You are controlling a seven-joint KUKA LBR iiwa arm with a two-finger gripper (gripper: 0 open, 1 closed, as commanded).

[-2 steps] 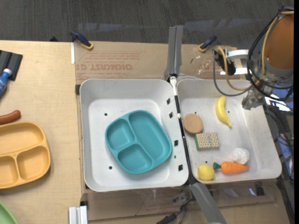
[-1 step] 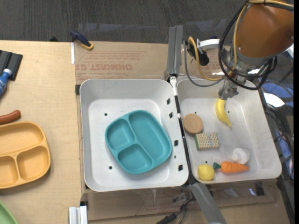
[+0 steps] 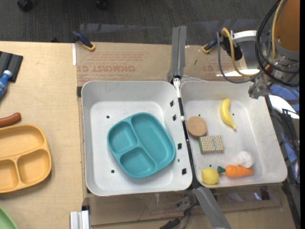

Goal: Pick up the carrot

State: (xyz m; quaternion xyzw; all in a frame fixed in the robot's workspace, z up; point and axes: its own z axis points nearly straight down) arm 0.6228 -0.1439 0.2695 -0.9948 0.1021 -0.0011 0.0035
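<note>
Camera view: carrot (image 3: 238, 171) near right bin corner, lemon (image 3: 210, 176) and white lump (image 3: 244, 159) crowding; gripper (image 3: 259, 88) far off, fingers' state unclear; risk nudging neighbours or wall

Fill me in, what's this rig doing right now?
The arm sits at the upper right, above the right bin's far corner, well away from the carrot. The carrot lies untouched near the bin's front edge, beside a lemon. The banana, round cookie and cracker lie nearby. A teal tray sits in the left bin.
</note>
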